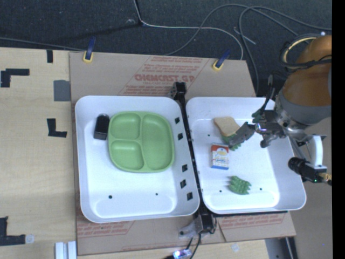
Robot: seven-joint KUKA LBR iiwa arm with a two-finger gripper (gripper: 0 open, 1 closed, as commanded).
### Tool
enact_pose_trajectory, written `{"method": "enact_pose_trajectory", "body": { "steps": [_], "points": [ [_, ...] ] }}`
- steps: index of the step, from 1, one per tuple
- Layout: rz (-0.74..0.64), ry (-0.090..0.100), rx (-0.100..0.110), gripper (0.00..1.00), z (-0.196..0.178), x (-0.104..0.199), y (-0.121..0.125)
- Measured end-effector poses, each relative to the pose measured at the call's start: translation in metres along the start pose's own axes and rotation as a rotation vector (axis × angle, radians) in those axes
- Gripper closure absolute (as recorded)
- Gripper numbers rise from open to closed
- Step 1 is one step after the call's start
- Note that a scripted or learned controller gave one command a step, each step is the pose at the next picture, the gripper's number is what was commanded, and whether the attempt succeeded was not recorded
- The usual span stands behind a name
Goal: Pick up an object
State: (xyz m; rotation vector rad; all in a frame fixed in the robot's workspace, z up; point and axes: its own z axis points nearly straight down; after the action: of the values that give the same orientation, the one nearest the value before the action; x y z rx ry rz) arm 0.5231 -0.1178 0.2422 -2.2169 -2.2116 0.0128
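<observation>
Your end effector reaches in from the right over the right bin, its dark fingers slanting down toward the left and ending at the lower edge of the tan wedge. You cannot tell from this view whether those fingers are parted or closed, nor whether they touch the wedge or only hang over it.

The wedge is a flat, pale tan, roughly triangular piece, like a slice of bread. It lies in the far half of the right bin, nearer the bin's left wall than its right. Its long axis runs from the far left toward the near right, and its broader end is under the finger tips.

Just beside it, toward the near edge, you see a small card box, red and white on top with a blue strip at its near end. It lies flat with its long axis running far to near, almost square to the bin's front wall.

Further toward the near edge sits a green lump, knobbly and leaf-like, close to the front wall and well apart from the box. Its long axis runs roughly left to right.

In the left bin a green divided plate with three compartments lies flat in the far half. A small black block stands just beside the plate's left rim, near the bin's far left corner.

Both bins rest on a brown cardboard sheet on the table.
</observation>
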Motion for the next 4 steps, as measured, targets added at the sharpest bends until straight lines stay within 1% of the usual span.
{"method": "enact_pose_trajectory", "body": {
  "steps": [1,2,3,4],
  "points": [
    [-0.004,-0.002,-0.011,0.0,-0.006,0.0,0.002],
    [-0.002,-0.001,-0.006,0.0,0.054,-0.006,0.007],
    [-0.003,-0.001,-0.006,0.0,0.099,-0.005,0.003],
    [-0.003,-0.001,-0.006,0.0,0.153,-0.004,0.002]
  ]
}}
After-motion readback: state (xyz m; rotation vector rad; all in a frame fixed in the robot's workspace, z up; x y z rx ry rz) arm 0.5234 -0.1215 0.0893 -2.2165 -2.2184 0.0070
